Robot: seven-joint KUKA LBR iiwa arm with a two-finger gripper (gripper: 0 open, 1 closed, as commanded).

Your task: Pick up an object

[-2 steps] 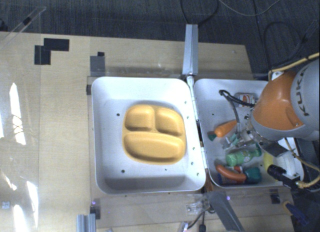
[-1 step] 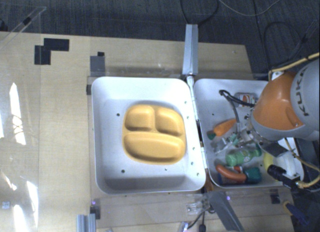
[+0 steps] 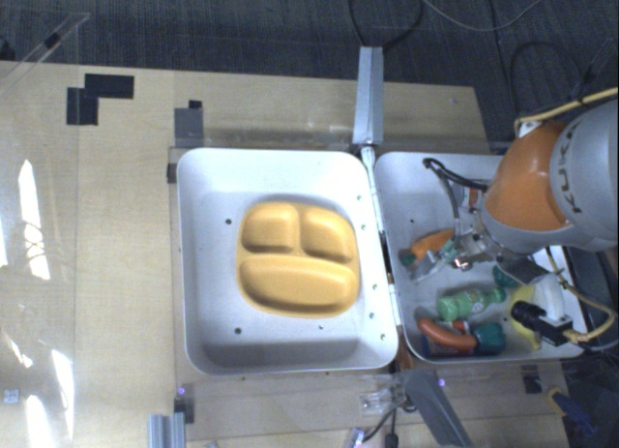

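My gripper [image 3: 456,258] hangs low over the middle of the right bin [image 3: 406,194], under the arm's orange band. Just left of it lies an orange carrot-shaped piece [image 3: 431,241], with a small grey-green item [image 3: 412,260] beside that. A green bottle [image 3: 470,301] lies just in front of the gripper. Along the bin's front wall rest a red-orange piece [image 3: 447,338] and a teal block [image 3: 489,338]. Nothing is visibly held.
The left bin [image 3: 208,243] holds a yellow divided tray [image 3: 296,256] at its centre. A metal divider [image 3: 369,98] runs between the two bins at the back. The arm's body covers the right side of the right bin.
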